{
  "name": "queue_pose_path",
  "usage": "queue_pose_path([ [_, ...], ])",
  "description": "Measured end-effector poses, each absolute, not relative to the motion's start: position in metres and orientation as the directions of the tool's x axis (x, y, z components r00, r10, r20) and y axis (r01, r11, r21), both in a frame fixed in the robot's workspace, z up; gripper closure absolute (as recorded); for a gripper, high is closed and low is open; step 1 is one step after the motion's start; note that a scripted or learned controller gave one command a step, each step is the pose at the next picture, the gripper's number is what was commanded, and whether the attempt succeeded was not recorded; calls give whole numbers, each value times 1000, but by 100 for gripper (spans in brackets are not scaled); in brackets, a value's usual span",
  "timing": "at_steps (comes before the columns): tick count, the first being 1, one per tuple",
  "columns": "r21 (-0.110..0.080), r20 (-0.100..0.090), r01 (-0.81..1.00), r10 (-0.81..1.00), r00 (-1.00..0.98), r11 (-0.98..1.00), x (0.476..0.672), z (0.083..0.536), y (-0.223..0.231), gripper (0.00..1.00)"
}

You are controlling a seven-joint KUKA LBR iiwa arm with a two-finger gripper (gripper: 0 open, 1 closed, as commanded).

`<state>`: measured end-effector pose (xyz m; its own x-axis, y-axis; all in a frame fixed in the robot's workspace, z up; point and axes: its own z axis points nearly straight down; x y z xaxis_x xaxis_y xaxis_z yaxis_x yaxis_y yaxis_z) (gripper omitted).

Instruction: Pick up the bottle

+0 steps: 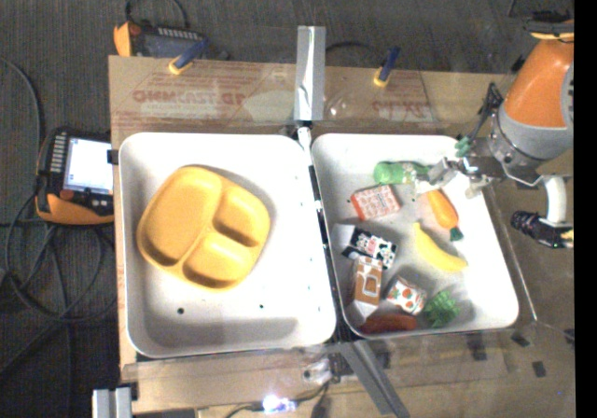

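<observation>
Camera view shows the green bottle (402, 172) lying on its side at the right bin's (499, 262) far edge, the claw (446, 171) low at its cap end, seemingly lined up to grasp, though whether apart or together I cannot tell.

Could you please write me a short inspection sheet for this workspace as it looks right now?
Surface: two white bins side by side, left bin, right bin.
Job's things: green bottle lying at the right bin's far end.
Clutter: yellow tray in left bin; carrot, banana, cartons in right bin.
Gripper: gripper beside the bottle's right end.
Cables: black cables on the floor, left.
Surroundings: handheld pendant left of the bench.
</observation>
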<state>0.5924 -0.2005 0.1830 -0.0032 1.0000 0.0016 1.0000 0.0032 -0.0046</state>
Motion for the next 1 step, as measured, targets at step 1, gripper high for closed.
queue_pose_path([
  [1,-1,-3,1000,1000,17,-17,660,99,-202,0],
])
